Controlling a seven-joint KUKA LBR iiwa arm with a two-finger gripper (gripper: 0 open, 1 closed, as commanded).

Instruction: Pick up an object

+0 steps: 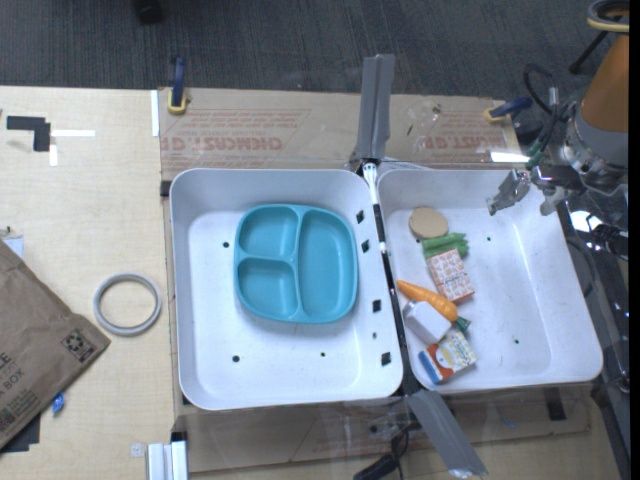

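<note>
The worktop (80, 198) is pale wood on the left, with a sheet of brown cardboard (270, 133) lying under the far edges of two shallow white bins. The left bin (200, 368) holds a teal divided plate (297, 264) with three compartments, lying flat near the middle of the bin. The right bin (540, 318) carries a cluster of small objects along its left side, close to the shared wall: a round tan disc (428, 223) furthest back, a green piece (447, 244) just in front of it, then a red-and-white printed packet (450, 274), an orange carrot (427, 298) lying at a slant, a white block (426, 321) touching the carrot, and a small colourful packet (452, 353) nearest the front, with a blue edge beside it. These things touch or overlap one another (where each one ends is hard to make out).

The arm (608, 98) comes in at the upper right, its orange band visible above the wrist. The end effector (520, 190) hangs over the far right corner of the right bin, well apart from the cluster; nothing sits between its fingers, and whether they are spread or closed cannot be told.

On the bare wood to the left lie a grey tape ring (127, 302) and a brown paper package (35, 343) at the edge.
</note>
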